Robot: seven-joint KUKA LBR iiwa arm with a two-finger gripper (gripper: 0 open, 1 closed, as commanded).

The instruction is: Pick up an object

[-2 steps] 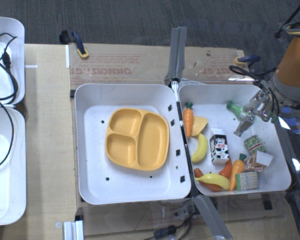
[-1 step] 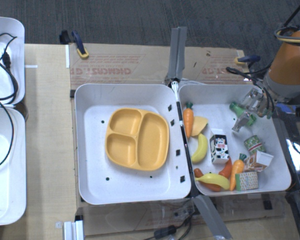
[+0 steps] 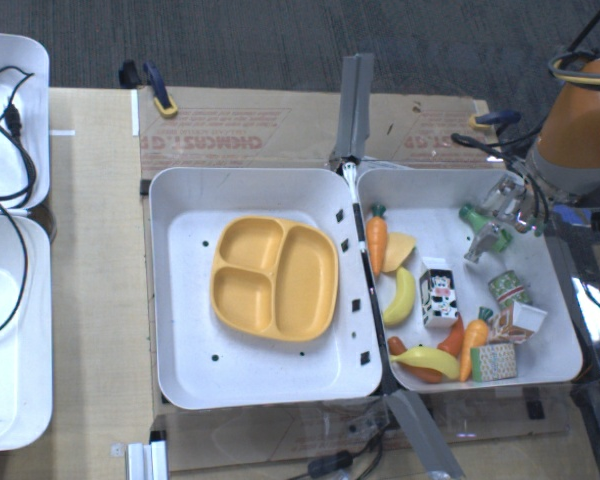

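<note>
A grey robot arm's two-finger gripper [image 3: 492,226] is hovering over the right-hand shallow white bin [image 3: 560,298], whether open or closed cannot be told. Below it are lying a plastic carrot [image 3: 377,236], a yellow toy banana [image 3: 401,298] and a small cow-print carton [image 3: 439,297]. A yellow three-compartment plate [image 3: 276,277] is sitting in the left-hand white bin [image 3: 180,268].

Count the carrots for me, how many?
2. One carrot stands at the right bin's left wall, up top. The other carrot lies near its bottom edge. More may hide under the pile.
</note>
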